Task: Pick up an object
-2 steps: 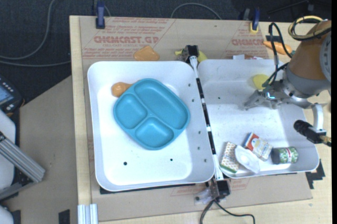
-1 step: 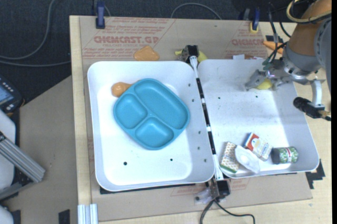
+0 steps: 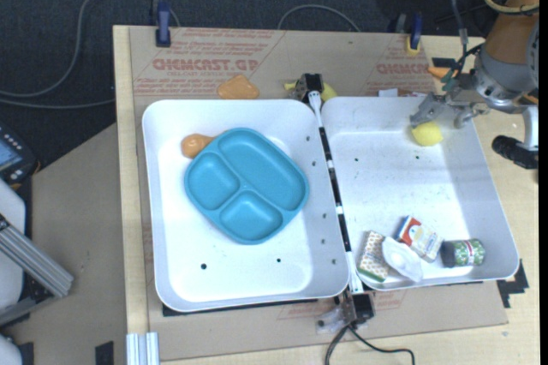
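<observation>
A: Largest first. Two white bins on the bench, smooth, shallow, rounded at the corners. The left bin [image 3: 171,269] lies well away from the fingers and holds a blue plate [image 3: 246,184], glossy moulded plastic with three compartments. A small orange piece [image 3: 195,145] touches the plate's far-left edge.

B: And the right bin [image 3: 479,183]?

A: The gripper [image 3: 443,108] is over its far corner, grey metal, the arm's orange band above it. Just below and to the left of the fingertips sits a yellow object [image 3: 427,133], small, rounded, matte, against the bin's far wall. I take that as the pick target.

B: Fingers?

A: They look spread somewhat, with nothing between them. The yellow object sits just off the tips; I cannot tell if it is touching them.

B: Risks?

A: My judgement: the object is round and close to the wall. If the fingers close off-centre, it could roll or squirt out sideways. The wall also leaves little room for the far finger, so it may strike the rim.

B: The rest?

A: Well toward the near side from the fingers: a packet cluster [image 3: 402,252] of crinkled wrappers, and a small green can [image 3: 463,253] on its side, cylindrical.
</observation>
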`<state>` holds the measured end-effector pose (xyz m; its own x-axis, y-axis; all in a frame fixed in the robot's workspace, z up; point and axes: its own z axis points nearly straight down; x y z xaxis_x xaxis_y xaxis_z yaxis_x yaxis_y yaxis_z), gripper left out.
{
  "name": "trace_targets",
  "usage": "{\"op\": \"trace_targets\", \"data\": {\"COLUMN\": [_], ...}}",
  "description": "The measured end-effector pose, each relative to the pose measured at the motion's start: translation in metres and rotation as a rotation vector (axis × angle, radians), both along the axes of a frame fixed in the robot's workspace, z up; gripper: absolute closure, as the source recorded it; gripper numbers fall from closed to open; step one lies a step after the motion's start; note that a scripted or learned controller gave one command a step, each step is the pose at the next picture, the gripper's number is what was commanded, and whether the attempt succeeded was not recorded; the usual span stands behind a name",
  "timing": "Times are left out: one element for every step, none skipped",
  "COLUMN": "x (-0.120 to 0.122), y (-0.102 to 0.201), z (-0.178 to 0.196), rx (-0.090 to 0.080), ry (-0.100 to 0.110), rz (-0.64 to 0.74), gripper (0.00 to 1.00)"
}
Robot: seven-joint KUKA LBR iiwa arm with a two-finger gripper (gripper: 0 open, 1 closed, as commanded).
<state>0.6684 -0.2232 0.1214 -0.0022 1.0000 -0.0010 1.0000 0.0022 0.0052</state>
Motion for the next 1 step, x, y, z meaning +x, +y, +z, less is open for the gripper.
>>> {"op": "trace_targets", "data": {"x": [0.0000], "y": [0.0086], "z": [-0.0342], "rx": [0.022], "ry": [0.017], "rz": [0.003], "gripper": [0.00]}}
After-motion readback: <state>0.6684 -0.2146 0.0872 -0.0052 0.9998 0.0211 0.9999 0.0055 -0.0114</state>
